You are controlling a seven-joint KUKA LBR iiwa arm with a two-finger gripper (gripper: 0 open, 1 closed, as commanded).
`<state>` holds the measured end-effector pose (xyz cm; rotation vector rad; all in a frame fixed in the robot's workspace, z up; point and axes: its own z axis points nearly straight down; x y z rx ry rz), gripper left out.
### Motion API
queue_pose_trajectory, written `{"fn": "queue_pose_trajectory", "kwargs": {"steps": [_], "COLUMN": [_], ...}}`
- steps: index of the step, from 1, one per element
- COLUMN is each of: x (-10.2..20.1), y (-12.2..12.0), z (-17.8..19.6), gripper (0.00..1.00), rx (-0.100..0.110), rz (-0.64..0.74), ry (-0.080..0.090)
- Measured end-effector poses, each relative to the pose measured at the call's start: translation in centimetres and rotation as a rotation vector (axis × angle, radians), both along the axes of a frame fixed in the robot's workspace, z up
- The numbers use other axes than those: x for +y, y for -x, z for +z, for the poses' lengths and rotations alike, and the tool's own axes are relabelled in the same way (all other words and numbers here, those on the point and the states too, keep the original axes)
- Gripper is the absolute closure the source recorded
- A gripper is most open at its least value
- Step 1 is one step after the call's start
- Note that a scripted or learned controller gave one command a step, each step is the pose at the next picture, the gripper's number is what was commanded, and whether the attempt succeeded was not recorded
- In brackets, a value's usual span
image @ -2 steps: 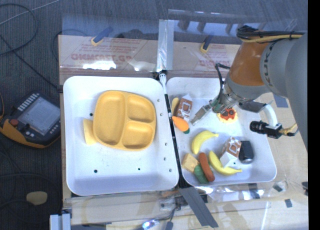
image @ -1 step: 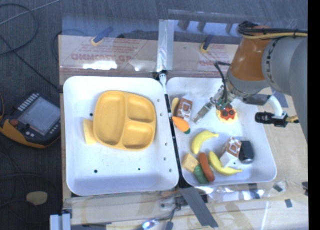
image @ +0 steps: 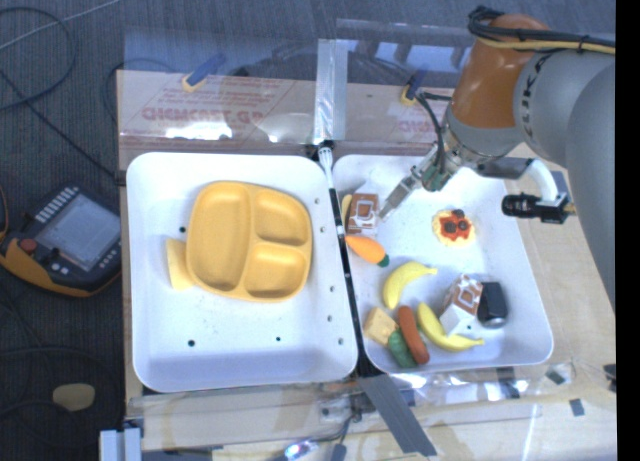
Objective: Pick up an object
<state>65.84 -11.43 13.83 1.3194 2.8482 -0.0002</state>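
Note:
Toy foods lie in the right bin (image: 520, 249). A brown and white cake slice (image: 361, 211) sits at its left wall, with an orange carrot (image: 365, 249) just below it. My gripper (image: 392, 197) slants down and left from the orange wrist band, its tip right beside the cake slice's upper right corner. Nothing can be seen held in it. A small round pizza (image: 453, 226) lies to the right of the gripper. Lower down are a banana (image: 404, 280), a second cake slice (image: 463, 296), a black object (image: 492, 303), another banana (image: 448, 333) and a sausage (image: 412, 335).
The left bin (image: 160, 339) holds a yellow divided plate (image: 248, 241) with a pale yellow piece (image: 177, 265) sticking out at its left. A cheese cube (image: 379, 326) and a green piece (image: 398, 350) sit at the right bin's front left. A handheld controller (image: 65, 239) lies on the floor at left.

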Motion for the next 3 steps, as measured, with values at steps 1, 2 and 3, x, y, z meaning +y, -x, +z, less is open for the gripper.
{"fn": "queue_pose_trajectory", "kwargs": {"steps": [1,2,3], "x": [-0.9,-0.6,-0.3], "y": [0.4,5.3,5.2], "z": [-2.7,-4.8,-3.7], "gripper": [0.00,0.00,1.00], "rx": [0.016,-0.014,-0.014], "rz": [-0.164,-0.146,-0.145], "ry": [0.018,0.009,0.004]}}
